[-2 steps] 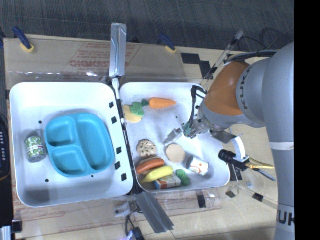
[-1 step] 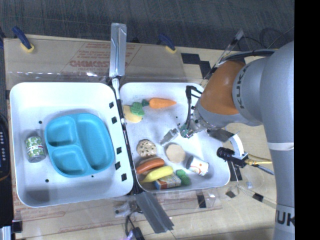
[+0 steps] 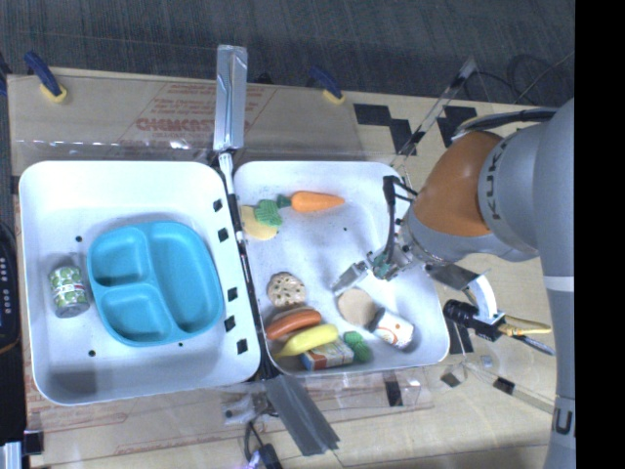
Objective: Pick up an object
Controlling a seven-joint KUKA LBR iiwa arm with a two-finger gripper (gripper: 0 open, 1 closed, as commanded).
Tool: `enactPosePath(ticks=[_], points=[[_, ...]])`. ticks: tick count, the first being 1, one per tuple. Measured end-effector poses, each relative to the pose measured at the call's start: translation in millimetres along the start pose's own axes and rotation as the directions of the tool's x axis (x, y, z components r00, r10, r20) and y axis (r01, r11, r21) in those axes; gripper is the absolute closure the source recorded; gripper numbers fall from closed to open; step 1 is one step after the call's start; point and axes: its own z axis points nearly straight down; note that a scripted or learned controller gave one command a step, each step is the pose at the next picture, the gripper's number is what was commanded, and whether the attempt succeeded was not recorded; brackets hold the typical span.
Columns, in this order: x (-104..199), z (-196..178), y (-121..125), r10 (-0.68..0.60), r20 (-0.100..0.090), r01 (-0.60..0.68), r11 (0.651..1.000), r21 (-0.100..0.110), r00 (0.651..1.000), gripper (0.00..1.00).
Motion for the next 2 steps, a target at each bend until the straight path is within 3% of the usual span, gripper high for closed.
enactPosePath(ticks=[1,2], points=[[-15.1,-0.4,84.8,-0.055,0.001,0.055,0.998,-0.004,0.998,0.0],[28.2,0.7,-1.9,0.029,0.0,-0.029,1.0,0.0,1.0,0.0]])
